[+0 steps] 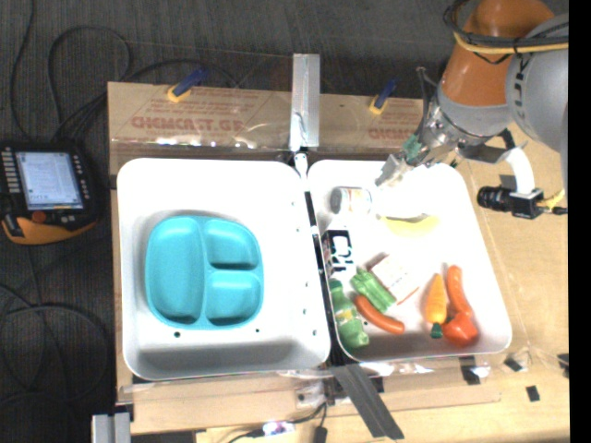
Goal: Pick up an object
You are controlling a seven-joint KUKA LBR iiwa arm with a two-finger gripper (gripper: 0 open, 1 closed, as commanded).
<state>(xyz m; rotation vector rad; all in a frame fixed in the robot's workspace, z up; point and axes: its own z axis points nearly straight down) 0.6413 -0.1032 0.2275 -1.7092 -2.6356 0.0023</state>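
Starting near: red pepper (pixel 459 327), carrot (pixel 435 301) and greens (pixel 372 287) lie in the right bin (pixel 488 247), untouched. Left bin (pixel 138 247) holds a blue tray (pixel 203 270). Farther back, my tool (pixel 397 166) hangs over the right bin's far rim, carrying nothing; grip state, cannot tell. Pick not yet done.

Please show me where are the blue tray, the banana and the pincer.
blue tray (pixel 203 270): camera view, on its middle divider, in the left bin.
banana (pixel 408 219): camera view, on its middle, in the right bin.
pincer (pixel 390 172): camera view, between its fingertips, over the right bin's far edge.
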